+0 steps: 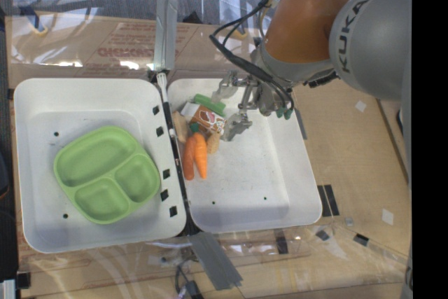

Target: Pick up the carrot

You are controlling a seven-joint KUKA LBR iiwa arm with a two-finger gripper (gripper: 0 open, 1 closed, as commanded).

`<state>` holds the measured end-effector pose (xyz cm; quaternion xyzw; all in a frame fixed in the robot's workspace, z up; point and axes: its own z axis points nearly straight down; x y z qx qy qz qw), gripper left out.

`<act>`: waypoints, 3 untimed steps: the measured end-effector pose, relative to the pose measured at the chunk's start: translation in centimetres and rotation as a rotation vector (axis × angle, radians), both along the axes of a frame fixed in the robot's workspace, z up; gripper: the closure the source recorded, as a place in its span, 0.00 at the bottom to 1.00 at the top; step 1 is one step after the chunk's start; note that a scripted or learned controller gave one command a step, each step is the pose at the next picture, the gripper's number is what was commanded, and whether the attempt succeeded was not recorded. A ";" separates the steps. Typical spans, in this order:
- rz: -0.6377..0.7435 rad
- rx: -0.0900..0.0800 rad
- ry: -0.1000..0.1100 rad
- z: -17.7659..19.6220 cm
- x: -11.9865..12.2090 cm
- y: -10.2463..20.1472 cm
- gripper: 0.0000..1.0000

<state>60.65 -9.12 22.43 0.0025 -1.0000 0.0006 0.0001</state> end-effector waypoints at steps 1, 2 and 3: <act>0.050 0.003 0.007 -11.5 4.4 0.0 0.00; 0.130 0.001 -0.002 -13.3 -3.8 -0.4 0.00; 0.504 0.001 0.001 -13.2 -6.7 -6.6 0.00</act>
